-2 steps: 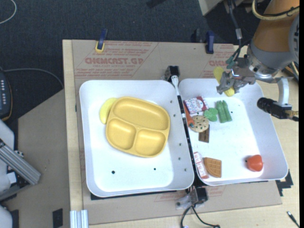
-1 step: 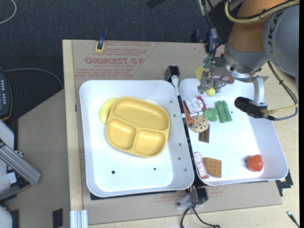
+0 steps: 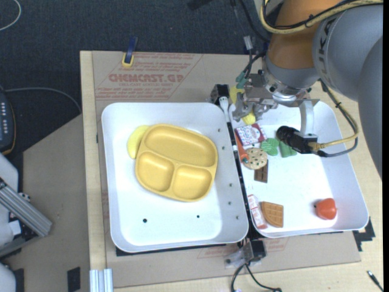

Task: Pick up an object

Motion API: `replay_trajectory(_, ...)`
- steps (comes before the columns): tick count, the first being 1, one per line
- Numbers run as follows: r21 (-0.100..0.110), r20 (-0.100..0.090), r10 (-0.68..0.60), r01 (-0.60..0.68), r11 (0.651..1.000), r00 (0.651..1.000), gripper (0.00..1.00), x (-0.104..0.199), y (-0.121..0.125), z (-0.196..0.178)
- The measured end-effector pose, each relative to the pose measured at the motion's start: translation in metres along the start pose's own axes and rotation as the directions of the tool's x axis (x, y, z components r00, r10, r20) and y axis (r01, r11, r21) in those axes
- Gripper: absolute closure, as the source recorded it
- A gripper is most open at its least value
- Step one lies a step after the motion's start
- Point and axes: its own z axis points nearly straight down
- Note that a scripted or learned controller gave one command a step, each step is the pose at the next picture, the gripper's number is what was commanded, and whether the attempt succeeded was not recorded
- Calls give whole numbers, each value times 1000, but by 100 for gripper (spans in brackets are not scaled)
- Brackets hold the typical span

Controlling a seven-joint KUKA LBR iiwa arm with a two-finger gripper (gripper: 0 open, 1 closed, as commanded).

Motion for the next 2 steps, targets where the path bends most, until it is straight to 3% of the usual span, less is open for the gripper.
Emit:
replay_trajectory(1, -4, 1, 1, -1, 1000, 1000, 100, 51, 15, 11)
replay_trajectory(2, -5, 1, 2, -2, 1000, 1000, 100, 73, 26, 6)
